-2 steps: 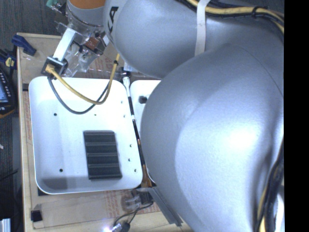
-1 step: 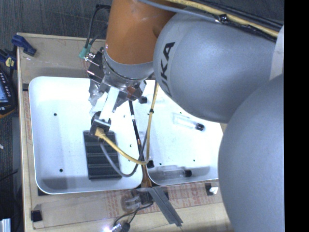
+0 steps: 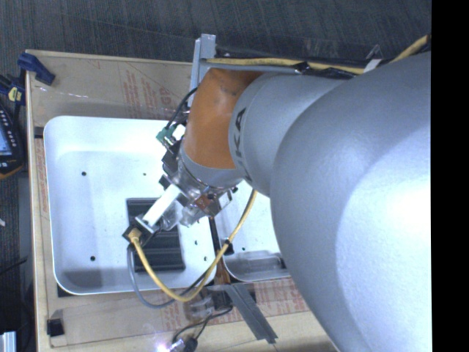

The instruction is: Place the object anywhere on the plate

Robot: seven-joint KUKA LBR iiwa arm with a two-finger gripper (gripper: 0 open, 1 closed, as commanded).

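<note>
A black, ribbed, rectangular slab (image 3: pixel 160 249) lies flat on the floor of the left white bin (image 3: pixel 88 196), toward its near right side. My gripper (image 3: pixel 192 205) hangs over the slab's far right corner, just under the orange band of the wrist. The wrist and its fittings hide the slab's upper part. I cannot make out anything held at the gripper. The arm covers most of the right bin (image 3: pixel 253 268), and I cannot see a plate there.
The grey arm spans the whole right half of the view. A yellow cable (image 3: pixel 172 288) loops down past the left bin's near rim. The left and far parts of the left bin's floor show bare white. Blue clamps (image 3: pixel 35 66) sit at the bench's far left corner.
</note>
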